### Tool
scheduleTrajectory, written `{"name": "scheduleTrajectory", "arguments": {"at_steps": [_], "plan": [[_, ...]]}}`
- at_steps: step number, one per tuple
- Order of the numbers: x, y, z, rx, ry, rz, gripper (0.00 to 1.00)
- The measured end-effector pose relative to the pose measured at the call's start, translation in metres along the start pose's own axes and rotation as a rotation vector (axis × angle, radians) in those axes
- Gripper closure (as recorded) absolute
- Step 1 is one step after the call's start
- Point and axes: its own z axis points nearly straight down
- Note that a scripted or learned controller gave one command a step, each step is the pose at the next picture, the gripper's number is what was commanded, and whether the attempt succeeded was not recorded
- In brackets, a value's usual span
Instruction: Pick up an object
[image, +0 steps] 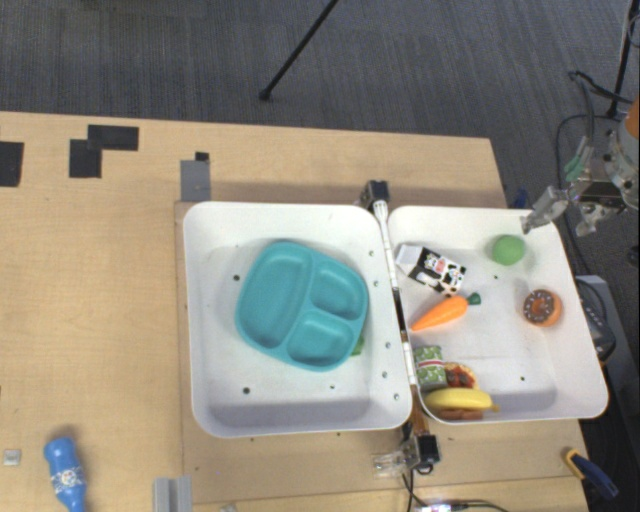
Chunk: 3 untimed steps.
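- While no object has yet been picked up, the gripper (545, 212) hangs at the far right corner of the right bin (560, 400), over or just outside its rim; the arm reaches in from the right edge of the view.
- Gripper state: cannot be told. The tool end is small and blurred, and nothing is seen held in it.
- Nearest candidate: the green ball (508, 250) lies in the far right part of the right bin, just beside the gripper, toward the left and slightly nearer the camera. It is round, so no long axis governs the approach.
- Second candidate: the chocolate doughnut (541, 306) lies flat near the right wall, toward the camera from the gripper.
- Further candidates: the carrot (441, 312) lies mid-bin, long axis slanted, green end up and to the right. The black-and-white carton (431, 266) lies beside the dividing rim. The banana (462, 401) and a green packet (431, 366) are crowded together in the near left corner, touching or nearly so.
- Left bin (215, 400): holds a teal divided plate (303, 304), well apart from the gripper.
- Judgement: the green ball calls for the shortest move, a small shift left and a descent. A ball may roll away from closing fingers, so a centred descent matters.
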Motion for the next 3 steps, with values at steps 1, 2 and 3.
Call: {"name": "scheduleTrajectory", "arguments": {"at_steps": [1, 2, 3], "plan": [[0.017, -0.017, 0.168, 0.003, 0.001, -0.009, 0.00], [0.098, -0.035, 0.173, -0.006, 0.001, 0.223, 0.00], [0.116, -0.108, 0.172, -0.011, -0.001, 0.098, 0.00]]}}
